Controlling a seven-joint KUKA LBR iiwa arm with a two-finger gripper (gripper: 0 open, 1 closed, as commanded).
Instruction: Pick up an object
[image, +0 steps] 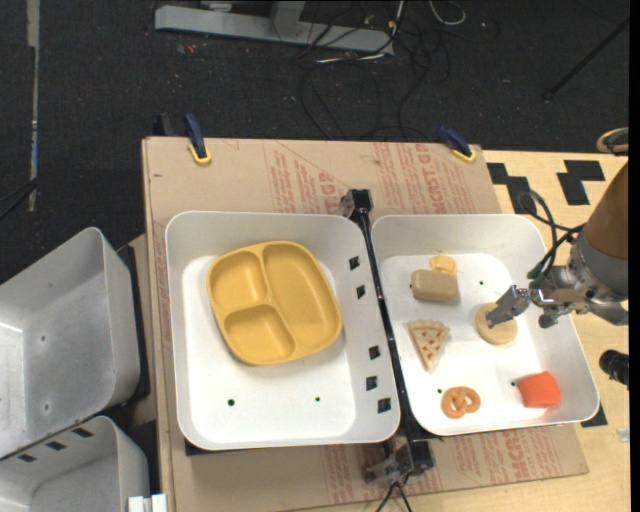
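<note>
In the right bin (470, 235) lie a tan block (435, 287) with a small yellow piece (443, 264) behind it, a pizza slice (429, 344), a pretzel (460, 402), an orange-red cube (540, 390) and a round tan biscuit (497, 327). My gripper (528, 308) reaches in from the right and hangs over the biscuit's right side, its fingers spread open, one dark finger (507, 305) above the biscuit. Nothing sits between the fingers.
The left bin (200, 400) holds a yellow divided plate (272, 300). A black divider (378, 310) runs between the bins. White tubs (50, 330) stand off the bench at the left. The arm's orange band (610, 215) is at the right edge.
</note>
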